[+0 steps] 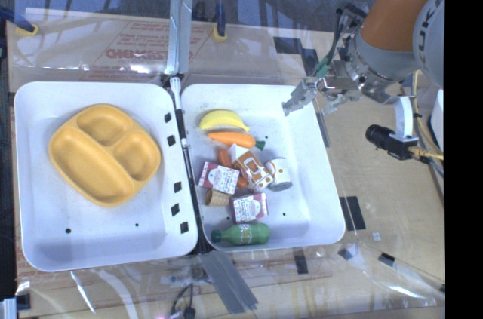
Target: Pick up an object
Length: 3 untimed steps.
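Note:
The right bin (pixel 309 212) holds a pile of toy food: a yellow banana (pixel 223 118), an orange carrot (pixel 232 137), small red-and-white cartons (pixel 220 178), another carton (pixel 250 207), an orange-patterned box (pixel 254 169), a small can (pixel 278 174) and a green bottle (pixel 241 234) near the front wall. My gripper (pixel 296 102) hangs above the bin's far right corner, well to the right of the banana and apart from every object. Nothing shows between its fingers.
The left bin (pixel 45 242) carries a yellow divided plate (pixel 104 152). A grey divider bar (pixel 179 31) stands at the back between the bins. The arm's orange-banded wrist (pixel 400 1) fills the upper right, over the bench.

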### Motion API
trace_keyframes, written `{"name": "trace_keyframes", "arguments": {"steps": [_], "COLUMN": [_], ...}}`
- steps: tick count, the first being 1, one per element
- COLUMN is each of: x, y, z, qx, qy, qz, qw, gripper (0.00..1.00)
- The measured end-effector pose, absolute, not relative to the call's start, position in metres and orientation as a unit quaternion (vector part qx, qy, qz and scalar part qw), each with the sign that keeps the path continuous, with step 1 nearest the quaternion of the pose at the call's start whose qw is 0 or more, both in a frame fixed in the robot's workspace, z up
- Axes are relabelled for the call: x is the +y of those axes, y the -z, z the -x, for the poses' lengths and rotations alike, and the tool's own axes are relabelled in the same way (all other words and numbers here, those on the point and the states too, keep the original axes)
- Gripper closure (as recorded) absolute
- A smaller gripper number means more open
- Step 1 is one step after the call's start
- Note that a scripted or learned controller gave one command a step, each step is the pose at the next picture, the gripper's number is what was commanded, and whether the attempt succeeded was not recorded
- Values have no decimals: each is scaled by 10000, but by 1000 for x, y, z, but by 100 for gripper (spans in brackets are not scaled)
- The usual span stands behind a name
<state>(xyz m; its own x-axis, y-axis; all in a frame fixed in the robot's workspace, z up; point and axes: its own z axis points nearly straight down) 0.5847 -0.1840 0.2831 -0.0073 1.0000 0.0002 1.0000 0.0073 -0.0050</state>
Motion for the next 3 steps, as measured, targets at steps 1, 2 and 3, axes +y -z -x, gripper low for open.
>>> {"name": "trace_keyframes", "arguments": {"steps": [1, 2, 3], "x": [-202, -157, -94], "y": [-352, -402, -282], "z": [-597, -601, -657], "qx": [-7659, -7286, -7733], "qy": [-7, -5, -15], "qz": [6430, 6849, 6340], "qw": [-1, 0, 14], "gripper": [0, 0, 0]}}
